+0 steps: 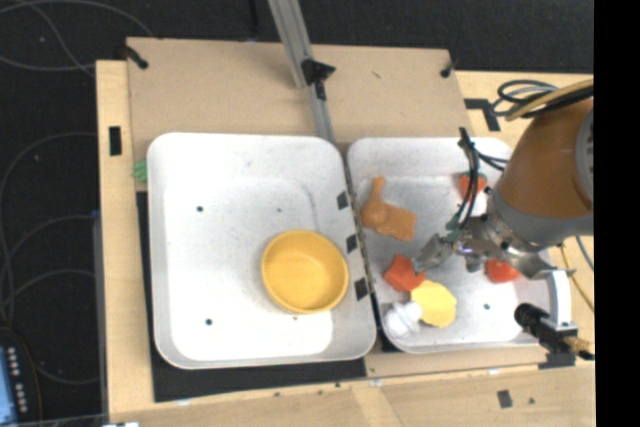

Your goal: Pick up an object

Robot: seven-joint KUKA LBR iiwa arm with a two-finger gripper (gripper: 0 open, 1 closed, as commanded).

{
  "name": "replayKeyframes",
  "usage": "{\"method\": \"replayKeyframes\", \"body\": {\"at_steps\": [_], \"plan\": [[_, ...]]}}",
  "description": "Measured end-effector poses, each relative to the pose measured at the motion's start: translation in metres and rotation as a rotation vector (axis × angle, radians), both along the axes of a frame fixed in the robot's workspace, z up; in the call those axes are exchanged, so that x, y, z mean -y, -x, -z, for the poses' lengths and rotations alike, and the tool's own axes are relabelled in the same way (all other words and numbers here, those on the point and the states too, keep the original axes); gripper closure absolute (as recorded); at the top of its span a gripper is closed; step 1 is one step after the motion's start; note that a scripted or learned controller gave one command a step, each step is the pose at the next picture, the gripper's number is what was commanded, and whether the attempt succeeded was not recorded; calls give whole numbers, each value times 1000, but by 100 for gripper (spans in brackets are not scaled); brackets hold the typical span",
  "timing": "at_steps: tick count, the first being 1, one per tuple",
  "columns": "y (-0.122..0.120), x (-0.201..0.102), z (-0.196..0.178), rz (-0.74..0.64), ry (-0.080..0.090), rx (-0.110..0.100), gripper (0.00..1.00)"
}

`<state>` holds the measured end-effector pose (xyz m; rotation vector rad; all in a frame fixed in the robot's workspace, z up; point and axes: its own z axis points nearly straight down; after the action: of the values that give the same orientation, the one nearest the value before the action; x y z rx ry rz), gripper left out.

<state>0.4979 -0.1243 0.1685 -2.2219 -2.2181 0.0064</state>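
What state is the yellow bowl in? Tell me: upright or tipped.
Upright. The yellow bowl sits in the left bin with its round opening facing up, its inside visible and holding nothing.

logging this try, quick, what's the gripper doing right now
Gripper: over the right bin, just above the red object; open or closed cannot be told, nothing seen held.

No readable text, labels, brands, numbers or signs anywhere in the camera view. Both shallow white bins, the brown bench board and the objects on them carry no legible marks; small black patches along the board edges are too blurred to read as signs.
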Motion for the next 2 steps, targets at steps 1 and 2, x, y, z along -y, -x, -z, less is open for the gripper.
{"method": "replayKeyframes", "body": {"at_steps": [1,2], "plan": [[-1,0,59,-1,-4,7,0],[-3,1,46,3,-3,14,100]]}}
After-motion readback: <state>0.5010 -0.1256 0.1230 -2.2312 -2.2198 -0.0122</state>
